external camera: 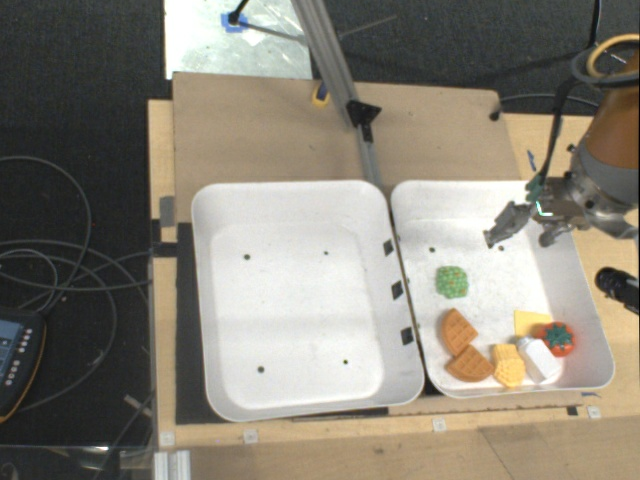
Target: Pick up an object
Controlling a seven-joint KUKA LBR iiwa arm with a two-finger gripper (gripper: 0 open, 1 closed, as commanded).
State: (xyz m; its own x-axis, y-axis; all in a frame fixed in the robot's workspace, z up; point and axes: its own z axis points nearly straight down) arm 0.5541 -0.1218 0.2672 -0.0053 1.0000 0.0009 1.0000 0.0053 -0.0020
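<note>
Black cables (60, 258) loop on dark carpet; a grey pole (330, 53) slants above the bench (430, 118).

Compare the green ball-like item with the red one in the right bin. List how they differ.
Colour: the green item is green all over; the red item is red-orange with a bit of green on top.
Position: the green item lies alone near the bin's middle; the red item sits in the near right corner.
Neighbours: nothing touches the green item; the red item crowds against a yellow wedge and a white piece.
Both rest in the right bin.
</note>
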